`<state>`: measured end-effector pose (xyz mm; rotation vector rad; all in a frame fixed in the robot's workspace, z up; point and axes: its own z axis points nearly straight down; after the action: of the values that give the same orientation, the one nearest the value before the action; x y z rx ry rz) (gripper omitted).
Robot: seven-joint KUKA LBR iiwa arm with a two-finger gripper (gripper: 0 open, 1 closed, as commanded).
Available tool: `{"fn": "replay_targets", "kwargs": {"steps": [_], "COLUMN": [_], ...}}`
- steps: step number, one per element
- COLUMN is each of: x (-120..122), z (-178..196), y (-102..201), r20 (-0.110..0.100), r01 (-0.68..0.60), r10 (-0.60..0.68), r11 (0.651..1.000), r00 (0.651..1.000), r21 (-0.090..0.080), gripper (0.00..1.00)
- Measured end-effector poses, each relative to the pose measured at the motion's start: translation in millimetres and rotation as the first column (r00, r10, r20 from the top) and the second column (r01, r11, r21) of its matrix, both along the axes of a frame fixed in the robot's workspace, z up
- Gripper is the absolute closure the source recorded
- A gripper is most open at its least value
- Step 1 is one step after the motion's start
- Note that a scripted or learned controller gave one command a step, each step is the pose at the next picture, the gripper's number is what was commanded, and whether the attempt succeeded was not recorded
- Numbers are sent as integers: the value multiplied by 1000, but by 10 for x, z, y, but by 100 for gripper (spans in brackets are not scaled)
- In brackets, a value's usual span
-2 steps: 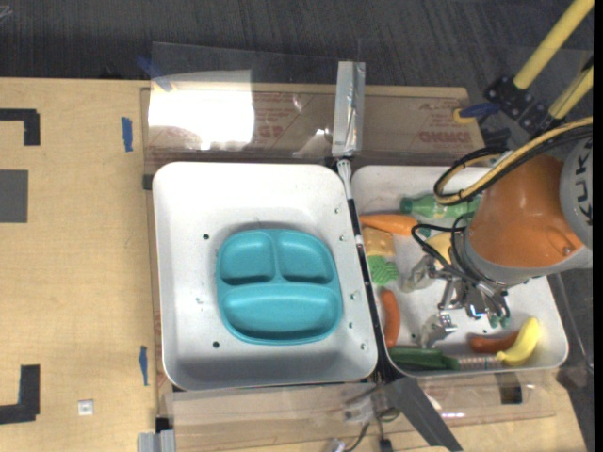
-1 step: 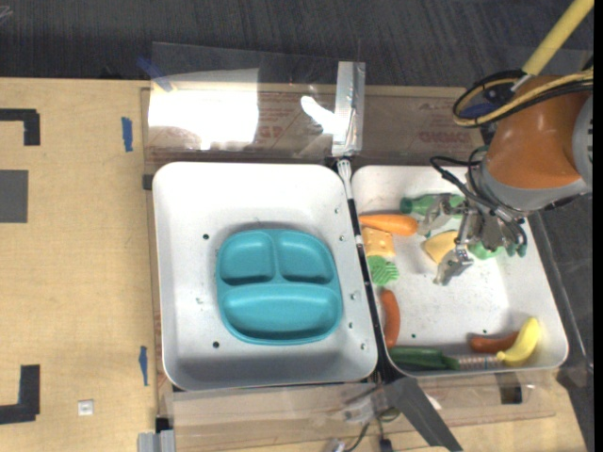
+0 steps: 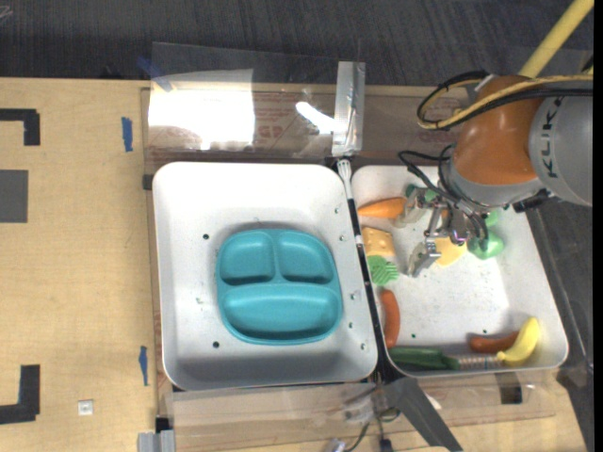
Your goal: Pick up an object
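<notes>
End effector [image 3: 435,245] hovers over right bin [image 3: 490,299] — near carrot [image 3: 381,209].

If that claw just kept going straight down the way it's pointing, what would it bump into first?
Probably the yellow toy piece lying right under the gripper in the right bin, with the green piece beside it; depth is hard to judge from above.

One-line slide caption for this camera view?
Arm's hand over toy food in right bin; teal divided plate in left bin.

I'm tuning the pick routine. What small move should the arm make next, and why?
Probably a short straight descent: the gripper hovers in the right bin over a yellow toy, with nothing visibly held.
</notes>
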<state>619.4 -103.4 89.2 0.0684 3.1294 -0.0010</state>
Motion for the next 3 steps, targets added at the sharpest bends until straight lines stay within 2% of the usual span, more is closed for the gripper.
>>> {"fn": "replay_targets", "kwargs": {"steps": [1,2,3], "x": [0,68,290], "z": [0,-5,-10], "y": [0,-546,-992], "r20": [0,0,-3], "r01": [0,-370,-731], "r10": [0,370,731], "r11": [1000,929,683], "r00": [1000,929,683], "r21": [0,-6,-8], "gripper": [0,0,0]}}
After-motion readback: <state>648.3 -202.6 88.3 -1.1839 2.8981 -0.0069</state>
